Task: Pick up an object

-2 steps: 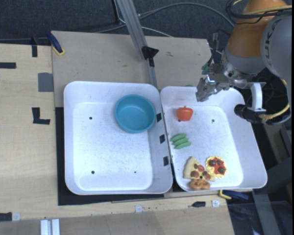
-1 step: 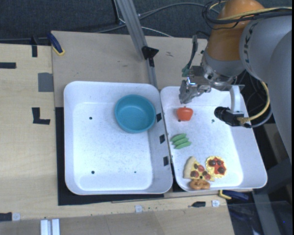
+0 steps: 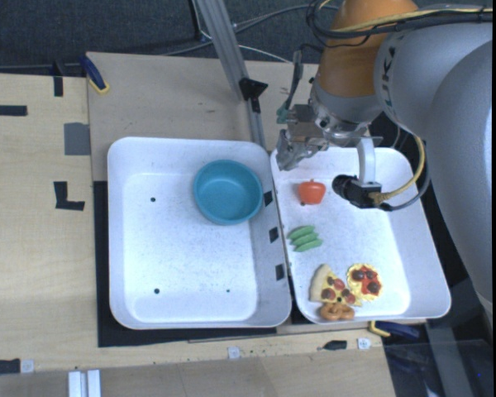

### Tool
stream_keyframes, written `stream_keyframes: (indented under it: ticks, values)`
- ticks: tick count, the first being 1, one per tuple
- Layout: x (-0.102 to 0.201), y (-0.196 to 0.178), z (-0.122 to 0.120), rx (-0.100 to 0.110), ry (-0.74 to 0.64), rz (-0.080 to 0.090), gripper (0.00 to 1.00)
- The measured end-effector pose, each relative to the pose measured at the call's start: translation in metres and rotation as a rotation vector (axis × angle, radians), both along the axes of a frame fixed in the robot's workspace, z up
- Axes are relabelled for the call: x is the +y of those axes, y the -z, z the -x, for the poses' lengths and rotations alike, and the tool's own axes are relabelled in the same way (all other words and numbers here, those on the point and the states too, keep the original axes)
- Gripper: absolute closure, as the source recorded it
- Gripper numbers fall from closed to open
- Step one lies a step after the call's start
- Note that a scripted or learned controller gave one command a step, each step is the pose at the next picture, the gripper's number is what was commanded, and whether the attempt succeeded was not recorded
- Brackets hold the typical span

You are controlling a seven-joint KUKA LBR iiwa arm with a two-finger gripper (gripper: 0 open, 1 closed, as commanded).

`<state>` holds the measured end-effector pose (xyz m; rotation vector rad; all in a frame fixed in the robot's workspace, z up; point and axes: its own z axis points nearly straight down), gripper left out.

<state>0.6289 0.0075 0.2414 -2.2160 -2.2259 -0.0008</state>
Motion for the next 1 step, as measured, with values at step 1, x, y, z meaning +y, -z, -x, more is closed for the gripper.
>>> stream_keyframes:
  ticks: [1]
  values:
    - [0.0586,-0.0047,0.0001,0.000,-0.001,0.000,1.00]
